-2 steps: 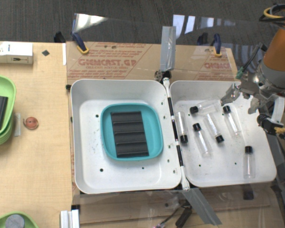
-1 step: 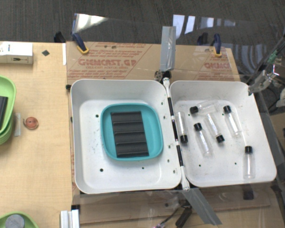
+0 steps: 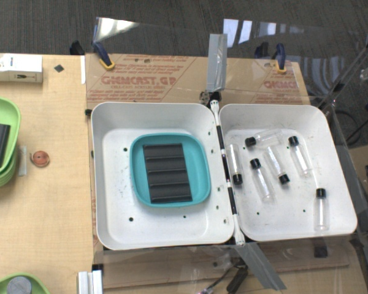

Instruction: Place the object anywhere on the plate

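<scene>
A teal square plate point(image 3: 199, 170) lies in the left white bin point(image 3: 110, 164), with a black ribbed insert point(image 3: 167, 172) on its middle. In the right white bin point(image 3: 331, 158) lie several clear plastic tubes with black caps. One tube point(image 3: 262, 139) lies near the bin's top. Another tube point(image 3: 299, 154) sits to the upper right. A third tube point(image 3: 321, 209) lies at the lower right. One more tube point(image 3: 233, 163) rests along the bin's left wall.
A green tray point(image 3: 3, 143) sits at the far left of the wooden bench. A small round orange piece point(image 3: 40, 158) lies beside it. Cardboard point(image 3: 147, 75) and orange clamps point(image 3: 102, 57) stand behind the bins.
</scene>
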Robot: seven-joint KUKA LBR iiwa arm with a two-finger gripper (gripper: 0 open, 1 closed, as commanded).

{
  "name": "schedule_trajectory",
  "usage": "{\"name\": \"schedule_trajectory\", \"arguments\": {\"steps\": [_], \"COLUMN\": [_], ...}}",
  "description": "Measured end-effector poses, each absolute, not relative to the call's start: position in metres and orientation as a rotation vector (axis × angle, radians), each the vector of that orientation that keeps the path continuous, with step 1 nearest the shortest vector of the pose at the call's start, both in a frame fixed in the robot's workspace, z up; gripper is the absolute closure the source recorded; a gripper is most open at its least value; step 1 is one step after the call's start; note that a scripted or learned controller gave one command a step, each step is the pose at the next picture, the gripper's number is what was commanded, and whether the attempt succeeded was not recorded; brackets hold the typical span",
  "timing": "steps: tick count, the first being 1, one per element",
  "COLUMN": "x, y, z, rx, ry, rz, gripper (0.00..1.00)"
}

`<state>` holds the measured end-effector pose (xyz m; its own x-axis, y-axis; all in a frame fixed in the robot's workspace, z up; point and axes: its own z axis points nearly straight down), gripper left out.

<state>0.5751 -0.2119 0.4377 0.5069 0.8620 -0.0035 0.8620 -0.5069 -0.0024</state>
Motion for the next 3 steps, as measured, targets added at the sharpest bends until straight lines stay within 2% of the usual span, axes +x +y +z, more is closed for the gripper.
{"name": "schedule_trajectory", "arguments": {"steps": [1, 2, 3], "x": [0.550, 0.561, 0.633], "y": [-0.210, -0.215, -0.210], "z": [0.252, 0.406, 0.440], "rx": [-2.719, -2.750, -2.810], "ry": [-1.569, -1.517, -1.403], "rz": [0.006, 0.007, 0.008], "gripper": [0.00, 0.00, 0.00]}}
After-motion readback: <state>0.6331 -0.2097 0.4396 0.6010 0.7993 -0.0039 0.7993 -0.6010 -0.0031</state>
